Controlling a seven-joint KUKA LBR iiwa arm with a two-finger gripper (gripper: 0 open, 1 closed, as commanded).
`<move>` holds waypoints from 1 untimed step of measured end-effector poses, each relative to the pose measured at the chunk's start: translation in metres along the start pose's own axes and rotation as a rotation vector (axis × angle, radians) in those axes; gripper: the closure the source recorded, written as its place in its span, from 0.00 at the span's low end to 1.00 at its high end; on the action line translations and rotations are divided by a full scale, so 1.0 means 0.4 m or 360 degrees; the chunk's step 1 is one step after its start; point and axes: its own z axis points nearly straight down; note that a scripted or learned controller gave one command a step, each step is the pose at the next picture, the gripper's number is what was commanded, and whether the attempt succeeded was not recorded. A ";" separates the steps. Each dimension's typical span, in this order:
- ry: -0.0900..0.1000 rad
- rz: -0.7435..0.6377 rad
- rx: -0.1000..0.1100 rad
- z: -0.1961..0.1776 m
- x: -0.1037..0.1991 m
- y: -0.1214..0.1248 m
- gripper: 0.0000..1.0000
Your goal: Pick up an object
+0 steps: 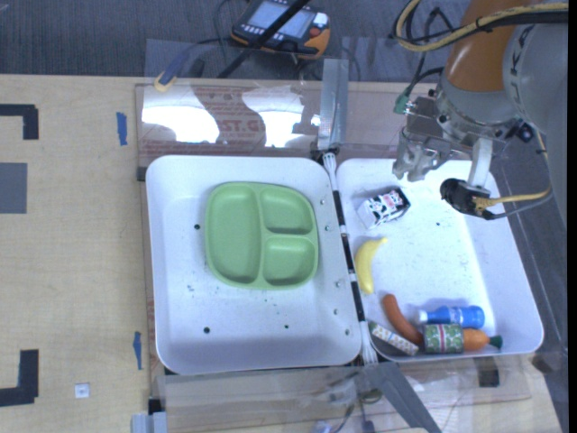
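Note:
My gripper (413, 168) hangs over the back of the right bin (505, 260), open, with nothing between its fingers. Just in front of it and below lies a small black-and-white packet (385, 207). Further forward a yellow banana (368, 262) rests by the bin's left wall. At the front of the bin a red-brown sausage (399, 317), a blue bottle (453, 315), a green can (443, 337) and an orange carrot (484, 339) are crowded together.
The left bin (180, 323) holds a green divided plate (262, 234). A ridge (343, 242) separates the two bins. A handheld device (279, 21) and cables lie behind the bins. The arm's black cable loop (469, 195) hangs over the right bin's back right.

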 end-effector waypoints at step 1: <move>0.0000 0.0000 -0.0001 -0.001 0.000 0.000 0.00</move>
